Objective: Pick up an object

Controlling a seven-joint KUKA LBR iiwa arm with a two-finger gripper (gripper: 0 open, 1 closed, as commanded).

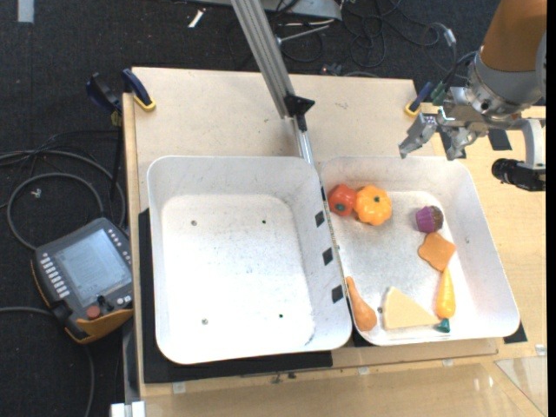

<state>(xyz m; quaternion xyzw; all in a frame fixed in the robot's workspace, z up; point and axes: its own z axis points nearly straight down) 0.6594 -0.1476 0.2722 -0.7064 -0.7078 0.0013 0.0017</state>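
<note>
Right bin (486, 233) holds all the objects. Gripper (436, 143) hovers above its far rim, fingers spread, holding nothing. Yellow cheese wedge (407, 311) near front rim; carrot (360, 306) beside it, long axis running front-to-back, tip toward the far side.

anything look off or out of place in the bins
Nothing looks spilled or damaged. All the toy food sits in the right bin. The one mildly odd thing: a carrot lies hard against the wall by the left bin, leaning on it. The gripper hangs above the right bin's far edge, holding nothing.
</note>
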